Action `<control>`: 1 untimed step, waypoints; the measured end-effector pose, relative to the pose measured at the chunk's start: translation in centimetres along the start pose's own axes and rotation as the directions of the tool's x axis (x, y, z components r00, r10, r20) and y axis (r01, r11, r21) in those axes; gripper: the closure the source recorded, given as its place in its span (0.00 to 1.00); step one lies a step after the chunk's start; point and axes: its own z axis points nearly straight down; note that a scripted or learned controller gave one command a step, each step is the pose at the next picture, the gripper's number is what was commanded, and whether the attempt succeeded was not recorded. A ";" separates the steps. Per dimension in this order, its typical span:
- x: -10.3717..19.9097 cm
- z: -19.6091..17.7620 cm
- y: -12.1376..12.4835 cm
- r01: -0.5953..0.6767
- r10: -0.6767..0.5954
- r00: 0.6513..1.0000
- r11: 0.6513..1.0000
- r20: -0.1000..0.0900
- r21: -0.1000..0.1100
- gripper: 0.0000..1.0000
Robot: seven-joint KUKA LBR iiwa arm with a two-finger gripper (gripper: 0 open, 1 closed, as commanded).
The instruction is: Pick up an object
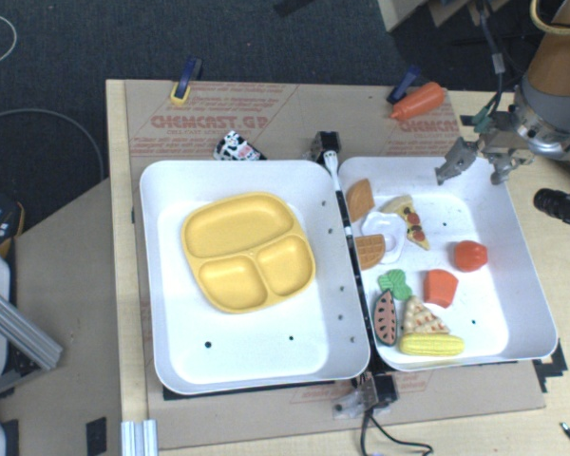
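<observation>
- step in hand: approach. the pincer [477, 165] hangs over the far rim of the right bin [513, 255], fingers apart with nothing between them.
- candidate things lie in that bin: a pizza slice [413, 222], a tomato [470, 256], a red block [441, 288], a corn cob [431, 346] and a watermelon slice [386, 317] (the last two sit near the front rim).
- next move, as judged: travel inward and descend over one thing; the tomato stands apart from its neighbours, so it offers finger room.
- open room: bare white floor lies between pincer and tomato; the left bin [171, 302] carries a yellow tray [247, 251].
</observation>
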 end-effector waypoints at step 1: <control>0.0 -0.8 0.3 0.002 -0.002 1.000 1.000 0.002 -0.013 0.00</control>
